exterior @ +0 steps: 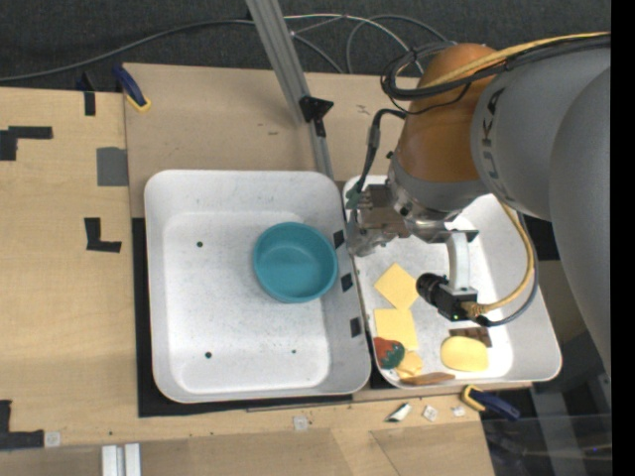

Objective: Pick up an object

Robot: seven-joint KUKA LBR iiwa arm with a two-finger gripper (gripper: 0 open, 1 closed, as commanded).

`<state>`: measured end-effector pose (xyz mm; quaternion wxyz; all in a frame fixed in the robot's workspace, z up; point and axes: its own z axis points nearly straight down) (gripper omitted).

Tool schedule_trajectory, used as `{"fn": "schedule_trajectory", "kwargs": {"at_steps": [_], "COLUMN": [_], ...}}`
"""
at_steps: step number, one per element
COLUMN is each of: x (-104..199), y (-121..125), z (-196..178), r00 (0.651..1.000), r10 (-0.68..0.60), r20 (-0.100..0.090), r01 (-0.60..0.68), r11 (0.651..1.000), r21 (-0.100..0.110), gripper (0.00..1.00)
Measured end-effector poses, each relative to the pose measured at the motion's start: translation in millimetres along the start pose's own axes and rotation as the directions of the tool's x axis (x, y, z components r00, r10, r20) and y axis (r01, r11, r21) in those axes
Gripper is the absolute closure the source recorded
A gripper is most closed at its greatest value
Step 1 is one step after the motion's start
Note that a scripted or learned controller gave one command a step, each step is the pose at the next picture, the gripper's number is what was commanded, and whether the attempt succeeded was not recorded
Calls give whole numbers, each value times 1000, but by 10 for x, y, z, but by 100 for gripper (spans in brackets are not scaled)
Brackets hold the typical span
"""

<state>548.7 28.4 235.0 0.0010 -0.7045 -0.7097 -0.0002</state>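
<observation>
Hovering: gripper point(372, 228) over right bin point(526, 365) top-left corner
fingers: cannot tell state
yellow block point(396, 285): just below-right of gripper

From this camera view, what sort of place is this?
Probably a robotics lab bench for grasping trials: a KUKA arm reaches over two white bins, with loose cables behind and tape marks on the board.

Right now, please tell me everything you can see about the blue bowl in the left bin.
The blue bowl is round and teal-blue, plain, and looks like smooth plastic. It stands upright with its opening upward, and nothing can be seen inside it. It rests on the floor of the left bin, toward that bin's right side, apart from the walls. Nothing else touches it; the gripper is over the right bin.
</observation>
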Motion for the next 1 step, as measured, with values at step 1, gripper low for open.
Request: {"fn": "schedule_trajectory", "kwargs": {"at_steps": [1], "x": [499], "y": [-13], "z": [-32], "r00": [1000], "r10": [0], "r20": [0], "r01": [0], "r11": [1000], "r21": [1], "gripper": [100]}}
